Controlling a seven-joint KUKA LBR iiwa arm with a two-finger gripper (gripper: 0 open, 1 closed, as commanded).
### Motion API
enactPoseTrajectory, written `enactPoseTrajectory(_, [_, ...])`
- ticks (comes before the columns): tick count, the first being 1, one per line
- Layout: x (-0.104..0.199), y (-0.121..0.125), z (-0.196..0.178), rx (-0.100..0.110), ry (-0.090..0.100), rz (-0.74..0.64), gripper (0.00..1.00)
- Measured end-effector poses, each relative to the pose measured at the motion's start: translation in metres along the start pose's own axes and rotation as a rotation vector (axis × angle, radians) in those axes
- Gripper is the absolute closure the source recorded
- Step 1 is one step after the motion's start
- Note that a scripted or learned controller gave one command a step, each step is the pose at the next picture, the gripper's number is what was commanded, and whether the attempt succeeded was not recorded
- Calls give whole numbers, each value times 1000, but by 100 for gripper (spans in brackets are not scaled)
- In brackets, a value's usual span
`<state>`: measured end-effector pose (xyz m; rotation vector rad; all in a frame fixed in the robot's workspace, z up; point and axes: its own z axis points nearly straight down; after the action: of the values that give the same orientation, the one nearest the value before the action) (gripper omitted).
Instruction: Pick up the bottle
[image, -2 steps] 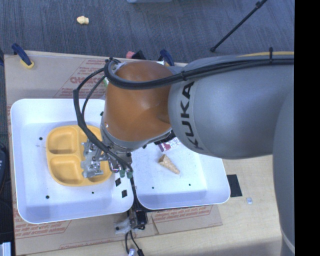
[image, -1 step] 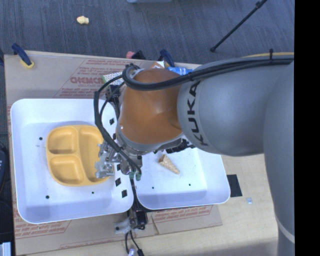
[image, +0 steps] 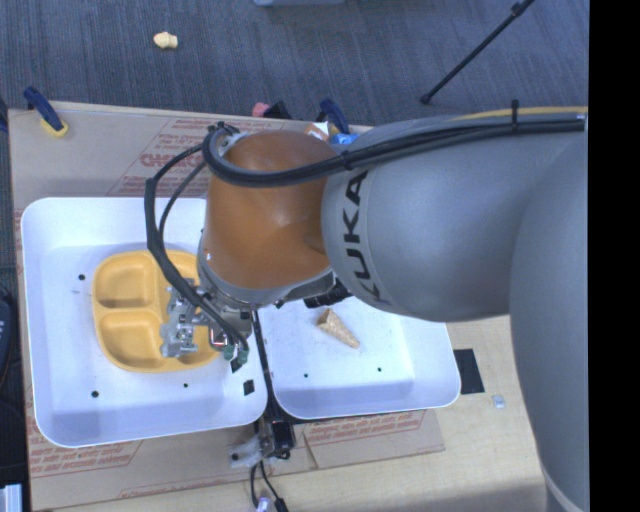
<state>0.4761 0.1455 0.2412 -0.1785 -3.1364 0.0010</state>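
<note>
The gripper (image: 183, 335) hangs low in the left bin (image: 45, 300), right over the yellow divided tray (image: 125, 305); its state cannot be told here. A tan wedge (image: 337, 327) lies in the right bin (image: 400, 390). The bottle cannot be made out.

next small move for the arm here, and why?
Probably lift straight up a little to clear the view. The gripper hangs low over the yellow divided tray in the left bin, with no bottle seen between its fingers. The arm covers much of both bins; the right bin shows a tan wedge.
</note>
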Motion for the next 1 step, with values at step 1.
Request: enactPoseTrajectory(1, [-2, -15, -12, 0, -3, -53, 100])
